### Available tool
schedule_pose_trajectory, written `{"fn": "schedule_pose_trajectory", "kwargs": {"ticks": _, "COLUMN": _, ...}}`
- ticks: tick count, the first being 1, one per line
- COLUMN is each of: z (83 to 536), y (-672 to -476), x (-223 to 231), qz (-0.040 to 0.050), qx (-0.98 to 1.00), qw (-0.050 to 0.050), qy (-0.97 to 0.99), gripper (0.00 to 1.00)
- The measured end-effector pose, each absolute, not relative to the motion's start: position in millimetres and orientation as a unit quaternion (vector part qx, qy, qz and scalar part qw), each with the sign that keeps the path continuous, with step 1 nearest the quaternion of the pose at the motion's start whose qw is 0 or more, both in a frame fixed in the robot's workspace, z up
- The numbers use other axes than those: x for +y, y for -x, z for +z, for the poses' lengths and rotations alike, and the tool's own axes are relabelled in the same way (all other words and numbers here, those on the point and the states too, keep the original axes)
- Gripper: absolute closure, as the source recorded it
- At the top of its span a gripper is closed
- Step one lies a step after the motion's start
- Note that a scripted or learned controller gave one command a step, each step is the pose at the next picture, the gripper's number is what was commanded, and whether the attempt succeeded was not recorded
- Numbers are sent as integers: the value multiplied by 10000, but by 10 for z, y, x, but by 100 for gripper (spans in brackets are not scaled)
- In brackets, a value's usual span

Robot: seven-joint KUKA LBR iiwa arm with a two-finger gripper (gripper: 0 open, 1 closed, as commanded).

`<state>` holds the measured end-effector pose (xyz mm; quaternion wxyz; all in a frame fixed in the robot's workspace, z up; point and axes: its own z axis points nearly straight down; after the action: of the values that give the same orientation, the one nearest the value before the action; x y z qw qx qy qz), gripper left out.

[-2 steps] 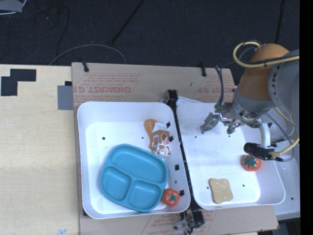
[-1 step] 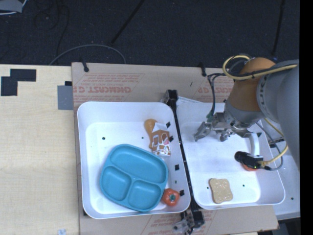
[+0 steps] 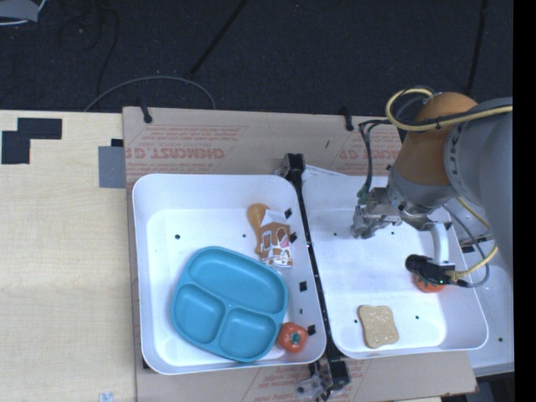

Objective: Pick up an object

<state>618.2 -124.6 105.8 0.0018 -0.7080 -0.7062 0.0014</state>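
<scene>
My gripper [image 3: 366,227] hangs over the far left part of the right bin [image 3: 469,342], above bare white floor, with nothing visible in it. A slice of toast [image 3: 378,326] lies near that bin's front wall, well in front of the gripper. A small red-orange thing [image 3: 430,283] sits to the gripper's right, partly covered by a black part. In the left bin [image 3: 155,216] lie a blue divided plate [image 3: 228,302], a red tomato [image 3: 292,337] at its front right corner, a small printed carton [image 3: 275,245] and a tan food piece [image 3: 257,215].
A black divider [image 3: 303,249] runs between the two bins. The grey arm with its orange band [image 3: 435,141] and yellow cables covers the right bin's far right side. Cardboard [image 3: 218,145] lies under the bins, on a wooden bench [image 3: 59,266].
</scene>
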Motion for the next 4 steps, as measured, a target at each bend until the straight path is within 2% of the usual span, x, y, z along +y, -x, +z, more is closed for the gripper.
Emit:
{"fn": "schedule_pose_trajectory", "kwargs": {"ticks": 2, "z": 2228, "y": -6313, "x": -1159, "qz": -11, "qx": -7080, "qw": -14, "qy": 7063, "gripper": 100}}
{"fn": "schedule_pose_trajectory", "kwargs": {"ticks": 3, "z": 2485, "y": -6315, "x": -1169, "qz": -2, "qx": -7077, "qw": -1, "qy": 7065, "gripper": 100}}
{"fn": "schedule_pose_trajectory", "kwargs": {"ticks": 4, "z": 2441, "y": -6113, "x": -773, "qz": 13, "qx": -7078, "qw": 21, "qy": 7064, "gripper": 100}}
